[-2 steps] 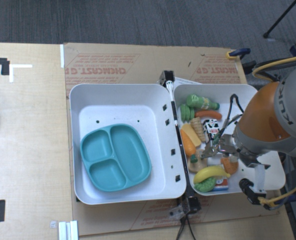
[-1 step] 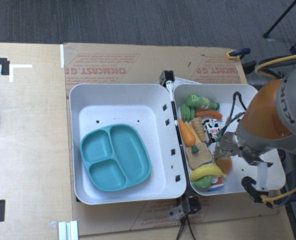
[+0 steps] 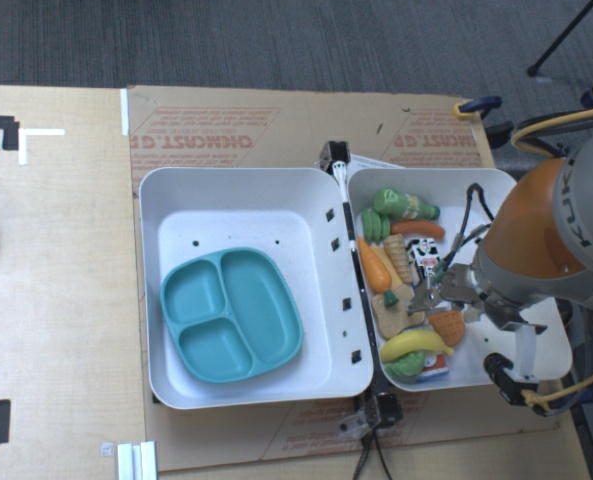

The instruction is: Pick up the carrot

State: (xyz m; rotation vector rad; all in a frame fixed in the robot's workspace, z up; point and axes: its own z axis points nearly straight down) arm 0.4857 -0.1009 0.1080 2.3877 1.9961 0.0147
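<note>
Toward the frame's right, the carrot (image 3: 374, 265) lies unlifted by the right bin's (image 3: 496, 182) left wall, while the gripper (image 3: 428, 298) hovers just beside it among toys, grip state I cannot tell.

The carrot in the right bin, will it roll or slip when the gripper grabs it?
The carrot looks like a smooth, tapered toy, so it may slip toward its thin end. Its round body could roll, though the bin wall and neighbouring toys hem it in. It is probably stiff and light.
</note>
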